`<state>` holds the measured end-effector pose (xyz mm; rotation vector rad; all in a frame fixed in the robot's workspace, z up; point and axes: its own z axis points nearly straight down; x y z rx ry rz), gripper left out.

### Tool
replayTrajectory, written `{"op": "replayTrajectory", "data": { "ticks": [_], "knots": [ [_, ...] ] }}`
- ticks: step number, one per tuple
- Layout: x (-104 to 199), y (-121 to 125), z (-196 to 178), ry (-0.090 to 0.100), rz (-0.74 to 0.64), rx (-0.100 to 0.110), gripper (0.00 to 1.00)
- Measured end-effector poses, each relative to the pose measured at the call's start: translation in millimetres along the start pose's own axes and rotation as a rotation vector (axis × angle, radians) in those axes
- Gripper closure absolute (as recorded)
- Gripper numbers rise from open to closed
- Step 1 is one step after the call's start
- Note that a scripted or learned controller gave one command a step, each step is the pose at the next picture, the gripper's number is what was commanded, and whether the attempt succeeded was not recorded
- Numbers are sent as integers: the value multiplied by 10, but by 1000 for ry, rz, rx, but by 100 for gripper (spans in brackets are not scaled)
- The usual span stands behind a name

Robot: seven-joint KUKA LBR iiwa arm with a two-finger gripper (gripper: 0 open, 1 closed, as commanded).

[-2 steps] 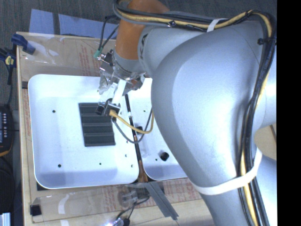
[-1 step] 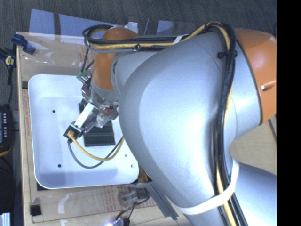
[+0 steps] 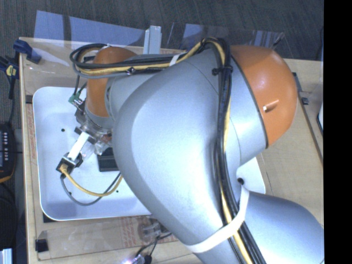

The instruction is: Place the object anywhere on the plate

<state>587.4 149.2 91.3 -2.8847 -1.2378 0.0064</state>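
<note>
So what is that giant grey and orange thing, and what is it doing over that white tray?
That big thing is a robot arm. It is grey, with orange parts, and black and yellow cables run along it. A computer program moves it. The picture comes from one camera fixed above the bench, looking down at a slant, and the arm reaches in from the right, so close that it hides a lot.

The white tray is a shallow bin on a wooden bench. The arm's end, the gripper, hangs over the bin. I cannot tell whether it holds anything. A small dark thing lies in the bin right beside it, too hidden to name.
</note>
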Motion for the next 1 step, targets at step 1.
{"op": "replayTrajectory", "data": {
  "ticks": [1],
  "knots": [
    [639,-299,-561,-1,-692,-2,100]
  ]
}}
